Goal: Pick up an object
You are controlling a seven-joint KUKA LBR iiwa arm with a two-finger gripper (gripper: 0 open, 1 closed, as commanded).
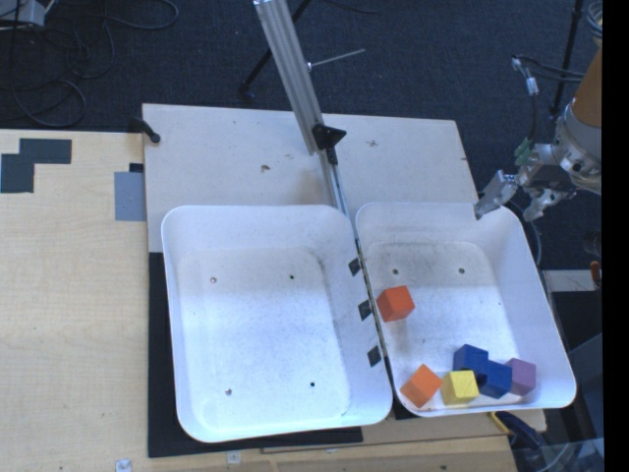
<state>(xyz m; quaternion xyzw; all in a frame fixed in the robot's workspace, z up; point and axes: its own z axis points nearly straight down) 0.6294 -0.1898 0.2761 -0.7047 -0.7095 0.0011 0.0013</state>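
The right bin (pixel 511 254) holds several small blocks. A red-orange cube (pixel 395 303) sits alone near its left wall. Along the bin's front edge lie an orange cube (pixel 422 384), a yellow cube (pixel 459 386), two blue blocks (pixel 484 367) touching each other, and a purple cube (pixel 523 374). My gripper (pixel 513 197) hangs above the far right corner of that bin, off the blocks, open with nothing between its fingers. The arm reaches in from the right edge.
The left bin (pixel 197 264) lies beside the right one, with small black clips (pixel 360 308) along the shared wall. A slanted aluminium bar (pixel 295 77) rises behind the bins. Cables lie on the dark floor beyond.
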